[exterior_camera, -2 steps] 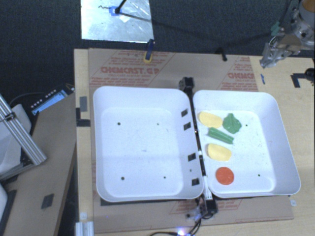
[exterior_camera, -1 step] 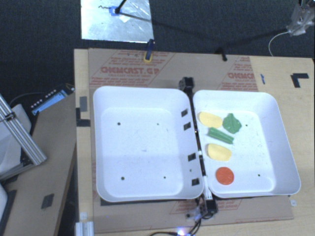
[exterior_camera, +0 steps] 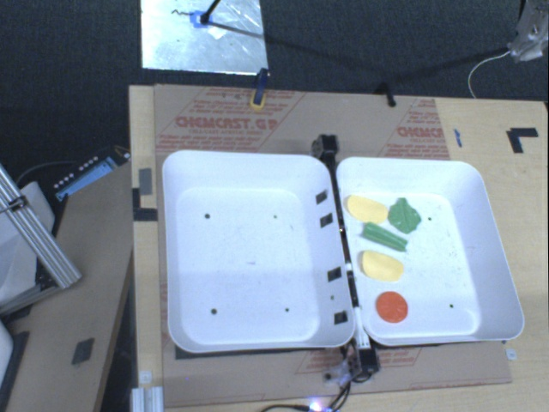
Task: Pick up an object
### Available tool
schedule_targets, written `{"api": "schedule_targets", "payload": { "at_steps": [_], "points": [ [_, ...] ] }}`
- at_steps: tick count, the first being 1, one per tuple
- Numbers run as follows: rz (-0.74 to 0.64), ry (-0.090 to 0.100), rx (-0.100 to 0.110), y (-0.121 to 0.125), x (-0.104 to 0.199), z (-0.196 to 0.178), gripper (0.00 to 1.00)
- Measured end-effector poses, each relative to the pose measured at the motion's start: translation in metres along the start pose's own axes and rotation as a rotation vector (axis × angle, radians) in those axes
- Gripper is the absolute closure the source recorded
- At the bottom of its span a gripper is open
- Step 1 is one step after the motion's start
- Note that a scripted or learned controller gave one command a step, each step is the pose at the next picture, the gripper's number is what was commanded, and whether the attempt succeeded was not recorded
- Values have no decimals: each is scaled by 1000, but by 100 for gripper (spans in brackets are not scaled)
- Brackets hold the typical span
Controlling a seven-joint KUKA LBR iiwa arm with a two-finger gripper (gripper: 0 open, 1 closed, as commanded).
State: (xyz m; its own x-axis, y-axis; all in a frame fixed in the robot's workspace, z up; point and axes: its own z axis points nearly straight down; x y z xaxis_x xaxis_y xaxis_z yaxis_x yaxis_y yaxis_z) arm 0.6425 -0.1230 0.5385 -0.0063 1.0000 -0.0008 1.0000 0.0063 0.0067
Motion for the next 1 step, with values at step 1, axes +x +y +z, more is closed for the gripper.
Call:
{"api": "schedule_targets", "payload": {
  "at_steps": [1],
  "points": [
    [0, 2, 6, -49, 25, 3, 100]
  ]
}}
